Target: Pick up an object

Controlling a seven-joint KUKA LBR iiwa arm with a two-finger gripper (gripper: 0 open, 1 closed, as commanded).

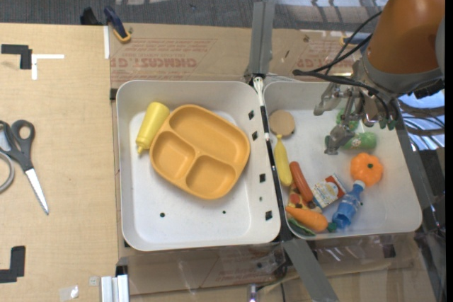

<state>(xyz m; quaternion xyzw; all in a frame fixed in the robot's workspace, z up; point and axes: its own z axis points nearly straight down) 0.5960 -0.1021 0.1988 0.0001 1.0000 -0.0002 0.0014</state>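
Two shallow white bins sit side by side on a wooden table (56,152). The left bin (134,223) holds two things: one orange three-compartment plate (200,151), lying flat near the middle, and one yellow squeeze bottle (149,125) touching the plate's upper-left edge. Bare floor remains along this bin's lower and right sides.

The right bin (393,219) holds the crowded set. One round tan disc (282,123) lies in the upper-left corner; one yellow banana-like piece (282,161) runs along the left wall below it; one red sausage (301,181) lies just beside that. One small red-and-white packet (327,192), one blue bottle (347,206), one carrot (307,217) over a green piece, and one orange pumpkin (366,169) cluster in the lower half. The upper middle of this bin is open floor.

The gripper (340,136) hangs over the right bin's upper right, above and left of the pumpkin, with a green item (368,140) just beside it. Whether the jaws are wide or narrow cannot be told, nor whether they touch the green item.

On the table to the left lie one pair of scissors (27,159) and black corner markers. Cardboard (177,56) lies behind the bins, dark carpet beyond.
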